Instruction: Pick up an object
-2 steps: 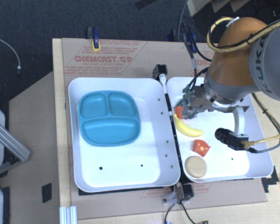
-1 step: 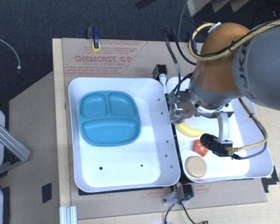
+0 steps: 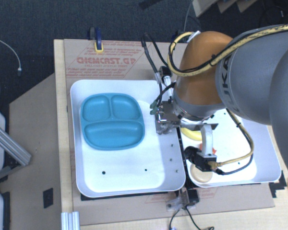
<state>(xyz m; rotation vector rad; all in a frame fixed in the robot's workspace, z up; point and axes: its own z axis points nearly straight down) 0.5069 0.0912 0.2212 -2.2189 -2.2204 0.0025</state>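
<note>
step: likely reaching for a pick | claw [image 3: 162,120] at shared edge of bins [image 3: 181,150], open or shut: cannot tell | blue plate [image 3: 113,121] at 9 o'clock of claw | next: should shift over plate rim, lower, squeeze

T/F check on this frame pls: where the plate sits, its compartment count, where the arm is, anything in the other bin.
1. The blue divided plate lies in the view's left bin. True.
2. The plate has two compartments. False: three, two small ones on the far side and one wide one on the near side.
3. The arm hangs over the plate. False: it is over the seam between the bins and over the right bin.
4. A yellow thing shows in the right bin, under the arm. True.
</note>
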